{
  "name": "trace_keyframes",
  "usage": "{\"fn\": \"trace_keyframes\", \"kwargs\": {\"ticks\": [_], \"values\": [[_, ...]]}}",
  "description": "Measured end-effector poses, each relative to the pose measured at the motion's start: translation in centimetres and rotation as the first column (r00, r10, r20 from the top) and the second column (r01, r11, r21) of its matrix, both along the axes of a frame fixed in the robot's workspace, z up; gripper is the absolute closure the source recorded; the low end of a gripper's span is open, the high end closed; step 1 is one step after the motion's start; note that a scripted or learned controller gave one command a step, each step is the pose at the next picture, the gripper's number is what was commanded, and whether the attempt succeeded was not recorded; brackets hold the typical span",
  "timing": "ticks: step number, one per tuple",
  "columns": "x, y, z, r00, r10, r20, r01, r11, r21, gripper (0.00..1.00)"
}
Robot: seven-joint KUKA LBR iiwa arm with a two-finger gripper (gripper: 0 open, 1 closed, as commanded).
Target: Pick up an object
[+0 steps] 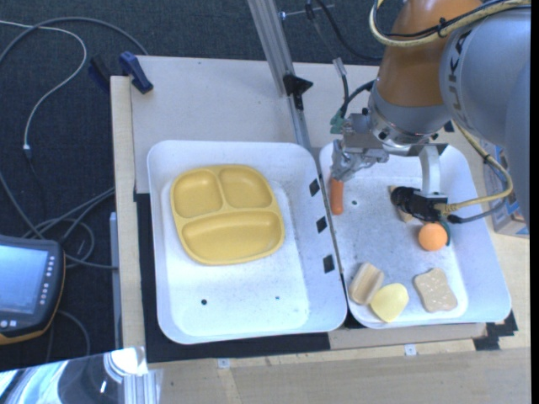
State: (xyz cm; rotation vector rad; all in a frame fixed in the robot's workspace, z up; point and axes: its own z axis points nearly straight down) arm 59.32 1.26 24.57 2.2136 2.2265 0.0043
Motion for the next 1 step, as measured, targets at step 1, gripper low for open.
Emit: {"fn": "trace_keyframes", "kwargs": {"ticks": [1], "values": [[2.10,4.97,-1.60,1.000,0.000,-0.001,0.000,1.000,0.001,1.00]]}}
